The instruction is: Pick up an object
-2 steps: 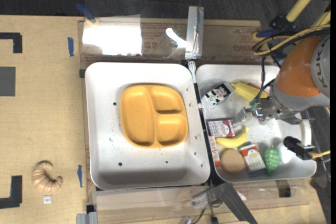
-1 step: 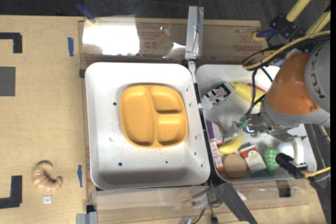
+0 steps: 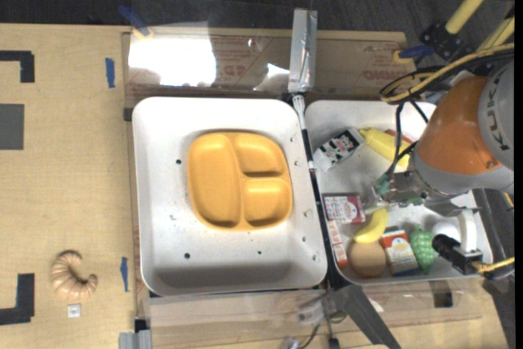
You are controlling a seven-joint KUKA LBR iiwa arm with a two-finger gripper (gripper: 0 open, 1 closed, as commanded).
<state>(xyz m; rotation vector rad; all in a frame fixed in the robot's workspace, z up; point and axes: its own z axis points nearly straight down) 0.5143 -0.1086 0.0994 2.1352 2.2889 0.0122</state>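
One hand hangs over the right bin, just above a banana.

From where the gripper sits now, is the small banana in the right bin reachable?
Probably yes. The gripper hovers over the right bin, just above the banana, whose top lies uncovered, though the brown potato and carton crowd it.

Yellow tray in left bin

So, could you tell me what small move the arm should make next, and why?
Probably a short descent. The gripper hangs over the right bin, above the clutter around the banana, and nothing shows between its fingers. Lowering toward the banana seems the likeliest way to get a hold. The yellow tray in the left bin lies further off.
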